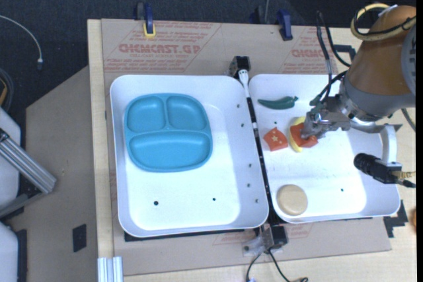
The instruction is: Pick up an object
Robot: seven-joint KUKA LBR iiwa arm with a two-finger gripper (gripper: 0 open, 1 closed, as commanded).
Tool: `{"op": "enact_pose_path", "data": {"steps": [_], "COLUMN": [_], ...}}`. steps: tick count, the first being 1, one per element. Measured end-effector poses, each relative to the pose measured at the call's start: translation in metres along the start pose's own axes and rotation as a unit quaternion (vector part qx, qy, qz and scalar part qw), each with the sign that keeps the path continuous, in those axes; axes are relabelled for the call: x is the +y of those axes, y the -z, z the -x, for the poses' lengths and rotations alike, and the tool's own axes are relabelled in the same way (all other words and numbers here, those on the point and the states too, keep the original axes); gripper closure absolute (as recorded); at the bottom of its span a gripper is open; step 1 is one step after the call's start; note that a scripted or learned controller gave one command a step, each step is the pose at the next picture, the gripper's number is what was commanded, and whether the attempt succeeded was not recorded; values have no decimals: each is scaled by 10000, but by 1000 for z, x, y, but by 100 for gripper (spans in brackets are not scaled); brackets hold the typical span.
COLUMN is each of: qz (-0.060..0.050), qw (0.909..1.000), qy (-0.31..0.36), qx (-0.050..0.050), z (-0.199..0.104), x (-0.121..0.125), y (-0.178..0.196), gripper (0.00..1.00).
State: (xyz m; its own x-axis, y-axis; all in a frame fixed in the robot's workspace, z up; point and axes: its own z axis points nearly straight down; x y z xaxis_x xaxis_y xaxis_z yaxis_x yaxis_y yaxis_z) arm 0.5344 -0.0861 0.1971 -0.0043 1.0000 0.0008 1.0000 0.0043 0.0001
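My gripper is low in the right bin, directly over a small red and yellow object that partly shows beneath it. Whether that object is off the bin floor I cannot tell. An orange-red wedge lies just to its left. A dark green pepper rests near the bin's back edge. A round beige bun-like piece sits at the bin's front left.
The left bin holds a blue divided plate in its back half. The arm's grey and orange body hangs over the right bin's right side. A black part juts out near the right rim.
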Motion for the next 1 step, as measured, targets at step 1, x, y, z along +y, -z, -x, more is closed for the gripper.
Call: {"op": "enact_pose_path", "data": {"steps": [1], "qz": [16], "qw": [10000], "qy": [6], "qx": [-7], "z": [-47], "x": [16], "y": [16], "gripper": [100]}}
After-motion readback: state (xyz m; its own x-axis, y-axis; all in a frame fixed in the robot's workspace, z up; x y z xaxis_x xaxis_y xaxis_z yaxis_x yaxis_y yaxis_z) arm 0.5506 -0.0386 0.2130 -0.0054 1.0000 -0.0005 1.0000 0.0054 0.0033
